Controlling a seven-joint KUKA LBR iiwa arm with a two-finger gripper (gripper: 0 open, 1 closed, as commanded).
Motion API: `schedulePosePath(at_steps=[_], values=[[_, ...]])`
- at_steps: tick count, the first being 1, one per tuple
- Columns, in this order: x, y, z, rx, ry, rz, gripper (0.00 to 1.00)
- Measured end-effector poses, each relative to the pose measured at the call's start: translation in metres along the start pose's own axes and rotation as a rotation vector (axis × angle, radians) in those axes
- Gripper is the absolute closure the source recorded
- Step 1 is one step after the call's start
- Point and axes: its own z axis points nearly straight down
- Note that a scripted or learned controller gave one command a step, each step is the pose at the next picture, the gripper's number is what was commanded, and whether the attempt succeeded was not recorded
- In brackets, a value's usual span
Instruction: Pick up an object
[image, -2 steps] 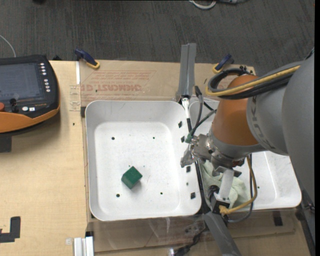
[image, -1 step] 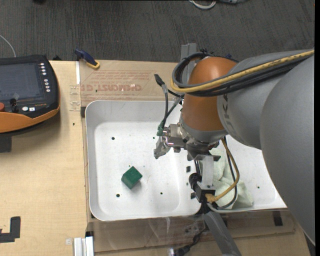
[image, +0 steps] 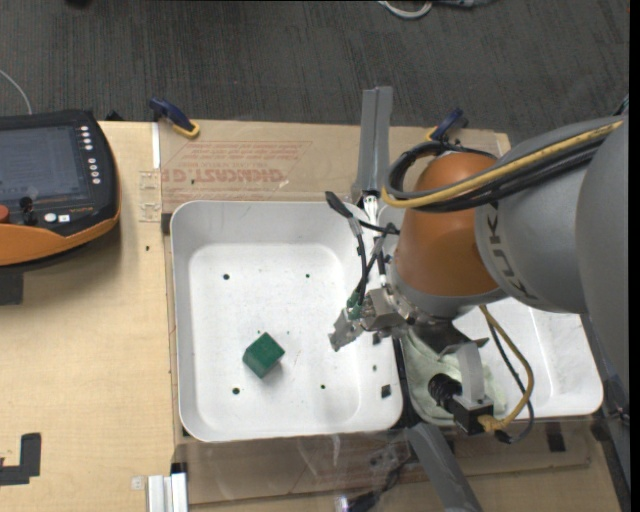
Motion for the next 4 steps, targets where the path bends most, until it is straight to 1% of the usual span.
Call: schedulePosePath(at_steps=[1,2,3,4], values=[[0.044,0.007,0.035,-0.002,0.0,-0.36,0.0],[0.034,0.043,0.099,-0.002,0.0,-0.602,0.0],[0.032,0.056,0.098,-0.007,-0.002,-0.862,0.0],[0.028,0.047,0.102,0.012,0.0,-0.398,0.0]])
